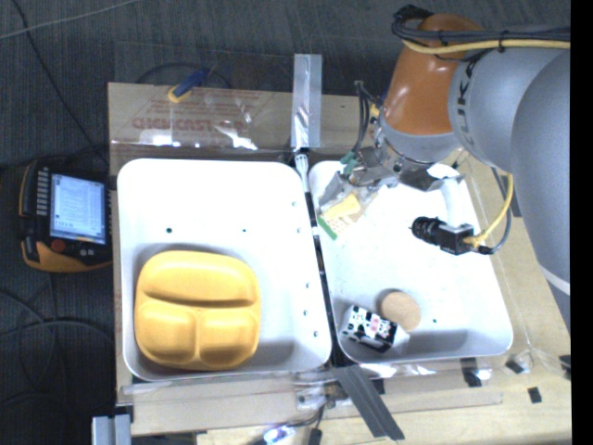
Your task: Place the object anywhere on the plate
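The gripper (347, 193) hangs over the far left corner of the right bin (482, 327), close against the wall shared with the left bin (213, 179). A pale yellow block (339, 213) with a slip of green at its lower edge sits right at the fingertips, tilted, near that dividing wall; it seems pinched between the fingers, which stand narrowly apart around it, though the metal parts there crowd together and the contact is hard to make out.

The yellow plate (197, 306), a thick divided tray with rounded compartments, lies in the near left corner of the left bin, well apart from the block.

In the near left corner of the right bin rests a small black and white box (370, 328) with red marks, its print too small to read. Just beside it, toward the middle of the near edge, lies a round cork-coloured disc (400, 309).

Beyond the left bin's far edge lies a clear plastic bag (199, 114) with red lettering that is too blurred to read. Part of the letters "KUKA" shows on the grey arm (519, 109). Left of the bench lies a teach pendant (65, 213) with a lit screen.
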`<state>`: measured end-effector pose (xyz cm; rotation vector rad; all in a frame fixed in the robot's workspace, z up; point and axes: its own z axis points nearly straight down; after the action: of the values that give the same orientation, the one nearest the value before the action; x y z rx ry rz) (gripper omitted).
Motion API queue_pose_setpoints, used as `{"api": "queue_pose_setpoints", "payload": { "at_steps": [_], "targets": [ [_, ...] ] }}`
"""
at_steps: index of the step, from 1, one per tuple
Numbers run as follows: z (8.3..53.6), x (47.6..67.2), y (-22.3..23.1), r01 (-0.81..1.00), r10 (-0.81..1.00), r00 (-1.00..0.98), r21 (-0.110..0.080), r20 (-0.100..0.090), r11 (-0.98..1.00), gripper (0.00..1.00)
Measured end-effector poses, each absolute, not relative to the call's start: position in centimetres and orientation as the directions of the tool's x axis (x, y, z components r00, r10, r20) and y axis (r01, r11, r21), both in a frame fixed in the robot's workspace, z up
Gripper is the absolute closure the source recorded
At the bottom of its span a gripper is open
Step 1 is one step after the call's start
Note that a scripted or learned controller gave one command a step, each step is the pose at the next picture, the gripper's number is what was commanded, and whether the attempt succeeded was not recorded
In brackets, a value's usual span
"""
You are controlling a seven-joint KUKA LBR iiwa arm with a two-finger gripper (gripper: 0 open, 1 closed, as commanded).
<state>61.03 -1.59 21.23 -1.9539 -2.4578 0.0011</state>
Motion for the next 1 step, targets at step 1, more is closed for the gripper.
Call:
{"api": "queue_pose_setpoints", "payload": {
  "at_steps": [1],
  "targets": [
    [18.22,56.54,3.21,0.989,0.989,-0.145,-0.005,0.000,0.145,1.00]
  ]
}}
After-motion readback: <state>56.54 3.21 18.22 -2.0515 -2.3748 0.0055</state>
